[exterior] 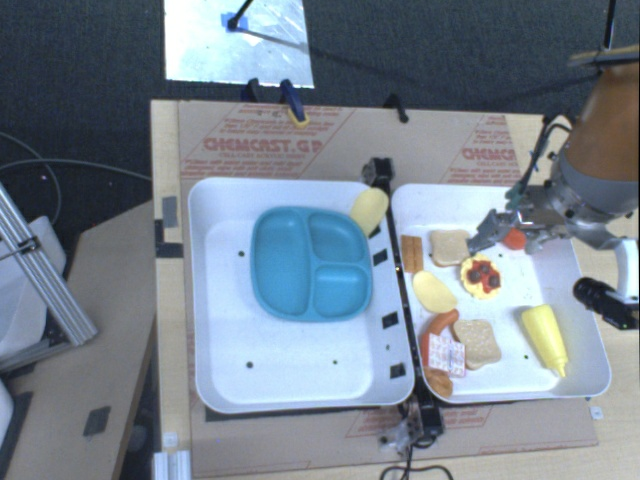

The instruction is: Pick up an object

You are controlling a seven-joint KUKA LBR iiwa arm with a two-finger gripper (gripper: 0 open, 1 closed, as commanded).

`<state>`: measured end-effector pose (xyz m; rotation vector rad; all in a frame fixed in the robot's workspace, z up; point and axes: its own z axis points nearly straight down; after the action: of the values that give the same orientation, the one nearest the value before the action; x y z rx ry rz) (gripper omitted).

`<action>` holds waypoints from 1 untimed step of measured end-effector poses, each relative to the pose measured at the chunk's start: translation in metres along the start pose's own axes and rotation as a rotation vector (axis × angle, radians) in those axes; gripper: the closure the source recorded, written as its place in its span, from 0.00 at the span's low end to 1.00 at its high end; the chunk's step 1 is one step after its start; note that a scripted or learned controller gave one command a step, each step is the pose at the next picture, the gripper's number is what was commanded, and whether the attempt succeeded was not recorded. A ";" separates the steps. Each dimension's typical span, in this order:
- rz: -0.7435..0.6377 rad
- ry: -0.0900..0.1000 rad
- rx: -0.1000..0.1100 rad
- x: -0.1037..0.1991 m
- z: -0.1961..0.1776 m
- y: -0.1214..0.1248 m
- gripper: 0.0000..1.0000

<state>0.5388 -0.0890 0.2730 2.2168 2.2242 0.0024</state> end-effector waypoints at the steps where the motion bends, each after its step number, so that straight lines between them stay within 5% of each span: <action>1: 0.001 0.002 0.008 0.028 0.070 -0.040 0.00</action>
<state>0.4991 -0.0610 0.2026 2.2236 2.2279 -0.0043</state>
